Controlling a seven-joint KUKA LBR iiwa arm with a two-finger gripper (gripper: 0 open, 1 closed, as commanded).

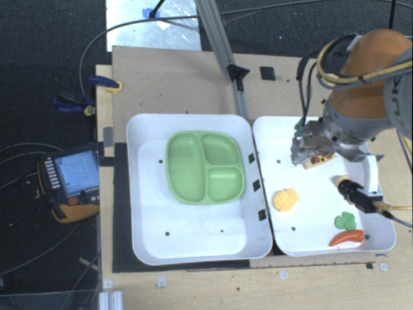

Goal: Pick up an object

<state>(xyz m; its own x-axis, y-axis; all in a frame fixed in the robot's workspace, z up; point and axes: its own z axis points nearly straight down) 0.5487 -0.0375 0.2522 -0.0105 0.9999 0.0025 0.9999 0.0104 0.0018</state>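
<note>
Objects wait in the right bin (pixel 284 237): a yellow toy (pixel 285 200), a green piece (pixel 345 221) and a red-orange one (pixel 347 238). My gripper (pixel 311 152) sits low at something small and reddish; I cannot tell its grip, so I judge nothing lifted yet.

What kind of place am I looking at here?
Probably a robotics lab test bench: a grey and orange robot arm reaches over two shallow white bins, small toy foods such as a yellow corn piece lie there, and cables trail around.
</note>
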